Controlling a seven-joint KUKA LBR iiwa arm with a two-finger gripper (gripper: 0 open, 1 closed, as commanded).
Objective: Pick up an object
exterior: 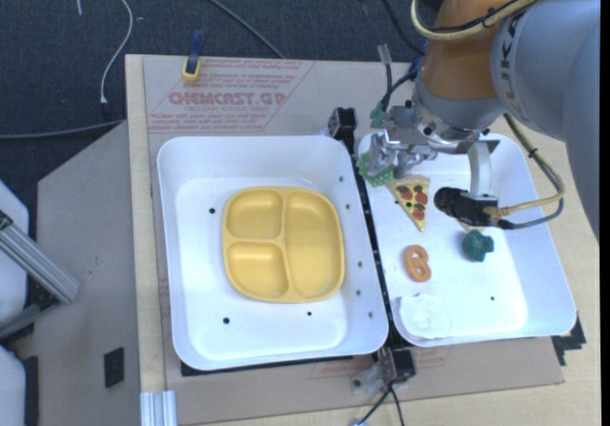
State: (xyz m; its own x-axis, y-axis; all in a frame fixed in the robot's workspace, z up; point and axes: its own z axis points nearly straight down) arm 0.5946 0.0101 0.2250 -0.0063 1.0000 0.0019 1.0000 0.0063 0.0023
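Observation:
My gripper [387, 159] hangs low over the far left corner of the right bin [543, 253], close to the wall between the two bins. Just below it lies a toy pizza slice [412, 198], pointing toward the front. An orange pretzel-shaped toy [416, 263] lies further forward. A green broccoli-like toy [477, 245] sits to the right of it. A white round piece [422, 314] rests in the bin's near left corner. A small bit of green shows right at the gripper's left side; what it is I cannot make out.
A yellow three-compartment plate [284, 243] lies in the middle of the left bin [181, 224]. A black part with a yellow cable [467, 206] reaches over the right bin beside the pizza slice. The arm's grey body [543, 43] covers the far right.

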